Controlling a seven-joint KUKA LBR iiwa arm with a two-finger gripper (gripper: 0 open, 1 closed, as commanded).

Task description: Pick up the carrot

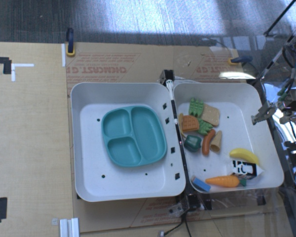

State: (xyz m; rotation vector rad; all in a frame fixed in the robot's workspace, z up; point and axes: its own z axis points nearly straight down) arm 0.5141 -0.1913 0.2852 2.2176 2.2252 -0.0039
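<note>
Near the front wall of the right-hand shallow white bin (266, 132) you find the orange plastic toy carrot with a green stub of top (225, 181). It lies flat on the bin floor, long axis running nearly parallel to that front wall, tapered tip pointing toward the divider between the two bins and green end pointing away from it. Just beside the tip sits a small blue flat block (201, 184); just behind the green end stands a white card with black markings (244, 169), and a yellow plastic banana (244, 155) rests against that card's far side. Both are close enough to crowd a descent on the carrot's thick end.

At the right-hand bin's far right rim you see a grey metal piece of the arm's end (264, 113), hanging over the rim. From it, the carrot lies well apart, toward the front wall and somewhat toward the divider. You cannot tell how wide the pincer stands, nor whether anything touches it; nothing visibly sits in it, and the carrot is plainly untouched on the floor.

You should judge the pick as not yet begun. The coming move likely calls for travel toward the front wall, then a closing direction set across the carrot's narrow width, aimed at mid-body to stay off the block and card.
</note>
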